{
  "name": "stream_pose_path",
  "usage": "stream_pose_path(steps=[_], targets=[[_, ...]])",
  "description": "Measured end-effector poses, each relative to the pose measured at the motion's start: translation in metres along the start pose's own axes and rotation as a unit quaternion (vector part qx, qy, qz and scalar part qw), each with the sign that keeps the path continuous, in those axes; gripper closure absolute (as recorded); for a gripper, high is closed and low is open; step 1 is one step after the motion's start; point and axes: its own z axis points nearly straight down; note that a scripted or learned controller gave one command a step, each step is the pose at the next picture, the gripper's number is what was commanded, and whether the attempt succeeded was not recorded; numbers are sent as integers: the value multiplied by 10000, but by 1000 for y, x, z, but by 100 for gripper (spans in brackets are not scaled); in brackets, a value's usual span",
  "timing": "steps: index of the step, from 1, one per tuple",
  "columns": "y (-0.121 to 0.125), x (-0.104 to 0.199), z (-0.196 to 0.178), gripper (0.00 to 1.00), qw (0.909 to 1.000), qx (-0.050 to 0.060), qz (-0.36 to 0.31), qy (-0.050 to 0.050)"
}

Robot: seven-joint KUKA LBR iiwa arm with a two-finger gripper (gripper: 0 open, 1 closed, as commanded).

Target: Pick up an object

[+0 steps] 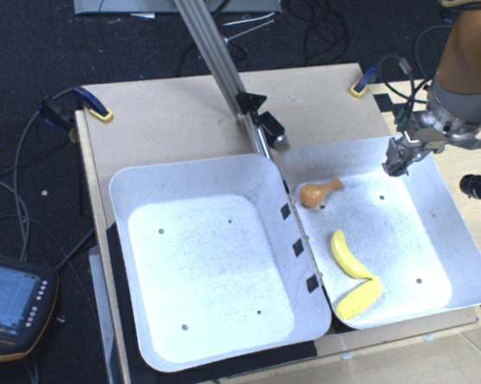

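While the pincer hangs above the right bin, its fingers' spacing can't be told.

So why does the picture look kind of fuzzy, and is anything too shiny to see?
In the camera view, everything is a bit soft and grainy; the banana and the orange toy show blurry edges. The light is even, with only faint shadows under them. The white bins look bright but hide nothing. The gripper is dark and too blurred to make out.
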Motion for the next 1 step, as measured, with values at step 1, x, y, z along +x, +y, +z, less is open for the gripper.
stream_pose_path(steps=[1], targets=[[4, 2, -43, 100, 10000, 0, -2, 0]])
